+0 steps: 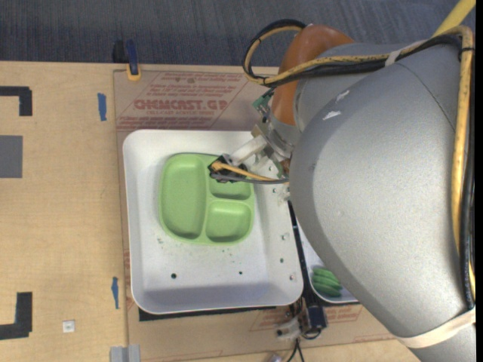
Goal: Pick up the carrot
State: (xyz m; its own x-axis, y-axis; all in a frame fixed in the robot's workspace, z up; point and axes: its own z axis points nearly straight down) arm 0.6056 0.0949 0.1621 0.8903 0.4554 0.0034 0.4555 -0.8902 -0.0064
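My grey arm point(377, 164) reaches in from the right and covers nearly the whole right bin. Its orange band point(302, 51) sits above the wrist. The gripper point(260, 153) hangs over the upper right edge of the left bin point(151, 277), next to the green plate. The arm's bulk hides whatever lies beneath it in the right bin.
A light green divided plate point(185, 198) with three compartments lies in the left bin. A small strip of the right bin point(343, 299) shows below the arm, with a green ribbed object point(326, 280) in it. Brown cardboard point(60, 202) surrounds the bins.
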